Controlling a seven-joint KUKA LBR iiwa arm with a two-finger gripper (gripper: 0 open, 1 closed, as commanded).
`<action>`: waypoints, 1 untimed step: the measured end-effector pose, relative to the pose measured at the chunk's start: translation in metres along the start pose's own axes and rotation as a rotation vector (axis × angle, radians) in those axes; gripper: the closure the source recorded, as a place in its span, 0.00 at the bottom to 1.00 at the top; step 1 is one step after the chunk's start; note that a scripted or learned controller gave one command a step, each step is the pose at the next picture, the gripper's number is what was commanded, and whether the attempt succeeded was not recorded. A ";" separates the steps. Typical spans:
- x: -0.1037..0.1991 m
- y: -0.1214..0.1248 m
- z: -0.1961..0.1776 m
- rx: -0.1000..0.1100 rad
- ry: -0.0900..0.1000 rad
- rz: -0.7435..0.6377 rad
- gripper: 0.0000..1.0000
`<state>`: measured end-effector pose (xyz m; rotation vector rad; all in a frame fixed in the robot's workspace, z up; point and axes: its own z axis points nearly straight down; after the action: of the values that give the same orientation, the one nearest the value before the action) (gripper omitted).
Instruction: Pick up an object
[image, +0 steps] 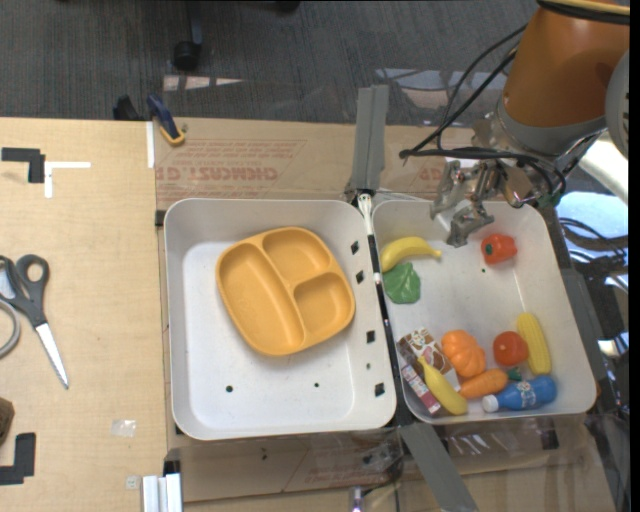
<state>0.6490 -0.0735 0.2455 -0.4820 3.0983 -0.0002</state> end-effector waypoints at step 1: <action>-0.020 0.027 0.033 -0.001 0.002 0.004 1.00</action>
<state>0.6598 -0.0417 0.2124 -0.4760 3.1016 0.0015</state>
